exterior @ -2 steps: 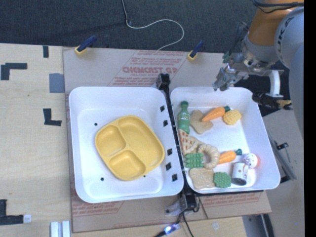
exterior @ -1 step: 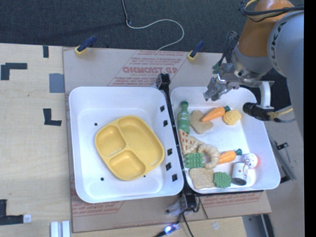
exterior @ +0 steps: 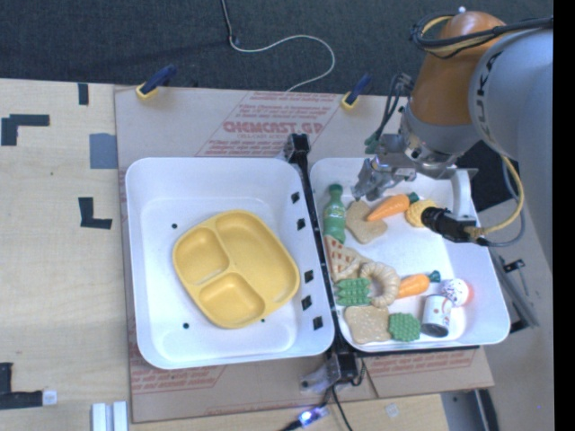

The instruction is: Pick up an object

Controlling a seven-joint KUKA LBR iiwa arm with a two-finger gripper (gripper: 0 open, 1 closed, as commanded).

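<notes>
Reaching in from the right, the grey arm with its glossy orange band holds its jaws (exterior: pixel 375 180) low over the far end of the right bin (exterior: pixel 490 317), just above a tan slice of toy bread (exterior: pixel 364 224); whether they are spread or pressed together cannot be told from this angle. Beside them lie a smooth orange carrot (exterior: pixel 388 208) with a green tip and a slim green bottle (exterior: pixel 334 214). Nearer the front sit a ridged waffle wedge (exterior: pixel 341 260), a bumpy beige ring (exterior: pixel 382 281), a knobbly green brick (exterior: pixel 352 291), a second small carrot (exterior: pixel 413 285), another bread slice (exterior: pixel 366 323) and a white cup (exterior: pixel 437 313). A yellow plastic tray (exterior: pixel 235 267) with three rounded compartments rests in the left bin (exterior: pixel 148 187). Both bins stand on brown cardboard (exterior: pixel 260 128) over the pale wooden worktop (exterior: pixel 54 277).
</notes>
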